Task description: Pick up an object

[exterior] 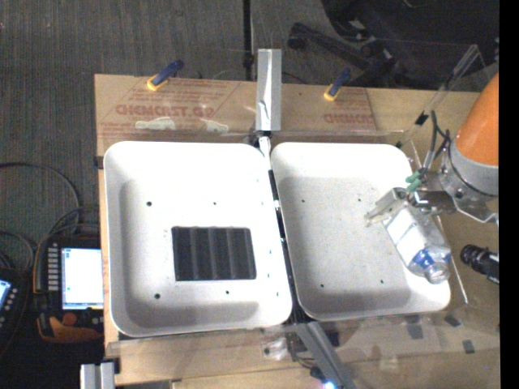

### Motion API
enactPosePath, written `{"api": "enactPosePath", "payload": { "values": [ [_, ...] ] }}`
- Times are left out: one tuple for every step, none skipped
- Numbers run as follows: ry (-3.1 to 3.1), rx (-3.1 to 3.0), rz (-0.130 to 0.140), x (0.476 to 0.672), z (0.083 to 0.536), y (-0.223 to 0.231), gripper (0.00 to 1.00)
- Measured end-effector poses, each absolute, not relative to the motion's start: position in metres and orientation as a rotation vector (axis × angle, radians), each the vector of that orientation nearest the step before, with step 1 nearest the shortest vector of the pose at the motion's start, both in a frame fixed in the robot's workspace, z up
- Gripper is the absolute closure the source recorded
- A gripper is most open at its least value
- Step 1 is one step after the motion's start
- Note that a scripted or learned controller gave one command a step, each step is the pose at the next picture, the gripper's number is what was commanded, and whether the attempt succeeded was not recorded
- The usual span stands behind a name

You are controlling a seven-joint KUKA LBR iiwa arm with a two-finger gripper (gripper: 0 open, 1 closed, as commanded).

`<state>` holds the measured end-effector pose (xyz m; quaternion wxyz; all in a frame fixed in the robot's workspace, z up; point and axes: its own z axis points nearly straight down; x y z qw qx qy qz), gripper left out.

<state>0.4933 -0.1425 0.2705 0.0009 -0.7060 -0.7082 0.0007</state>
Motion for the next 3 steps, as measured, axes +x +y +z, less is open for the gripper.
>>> {"api": "enactPosePath", "payload": {
  "values": [
    [-2.269, -2.172, -0.001, 0.493, 0.307, -0.130, 0.00],
    [-2.406, -2.022, 0.001, 0.493, 0.339, -0.115, 0.00],
    [-2.466, -1.948, 0.002, 0.485, 0.307, -0.146, 0.00]
  ]
}}
